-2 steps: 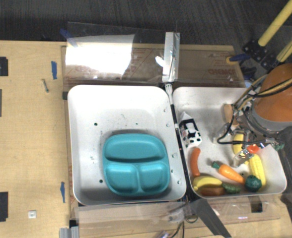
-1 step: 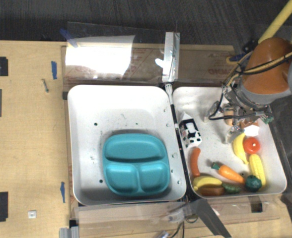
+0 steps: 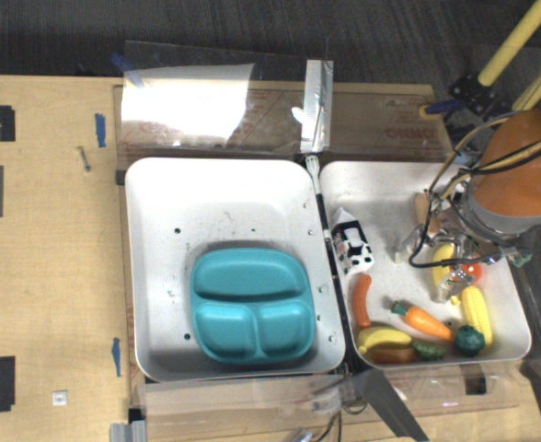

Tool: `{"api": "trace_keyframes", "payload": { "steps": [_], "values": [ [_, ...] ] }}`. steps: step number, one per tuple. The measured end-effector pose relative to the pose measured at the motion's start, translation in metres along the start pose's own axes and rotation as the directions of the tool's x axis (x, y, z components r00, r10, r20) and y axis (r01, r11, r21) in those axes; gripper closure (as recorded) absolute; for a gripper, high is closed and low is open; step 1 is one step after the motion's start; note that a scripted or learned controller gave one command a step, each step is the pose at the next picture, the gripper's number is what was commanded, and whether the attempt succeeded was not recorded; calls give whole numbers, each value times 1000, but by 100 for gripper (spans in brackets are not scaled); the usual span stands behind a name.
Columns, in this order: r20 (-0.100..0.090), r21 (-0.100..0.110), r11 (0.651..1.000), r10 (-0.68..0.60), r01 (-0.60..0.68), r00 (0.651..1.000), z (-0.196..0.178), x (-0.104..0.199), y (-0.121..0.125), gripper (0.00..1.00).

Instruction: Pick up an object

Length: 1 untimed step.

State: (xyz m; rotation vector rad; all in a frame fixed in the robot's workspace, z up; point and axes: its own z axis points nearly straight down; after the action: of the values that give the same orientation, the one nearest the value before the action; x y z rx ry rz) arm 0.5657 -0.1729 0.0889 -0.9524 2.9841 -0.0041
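Reaching down into the right bin [image 3: 514, 343], the claw [image 3: 452, 267] looks to be at the approach step; whether it is apart or together I cannot tell. Just below it lies the corn [image 3: 475, 309], long axis near upright in view, tip toward the claw. Next move calls for lowering squarely over it.

A teal divided tray [image 3: 250, 304] lies in the left white bin [image 3: 151, 201], toward its near side; beyond the bins, a clear plastic sheet [image 3: 188, 109] rests on the far bench; blue tape marks [image 3: 99, 129] sit left.
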Motion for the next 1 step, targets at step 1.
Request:
{"api": "trace_keyframes", "payload": {
  "steps": [1],
  "values": [
    [0,1,999,-33,33,999,0,-22,-14,0]
  ]
}}
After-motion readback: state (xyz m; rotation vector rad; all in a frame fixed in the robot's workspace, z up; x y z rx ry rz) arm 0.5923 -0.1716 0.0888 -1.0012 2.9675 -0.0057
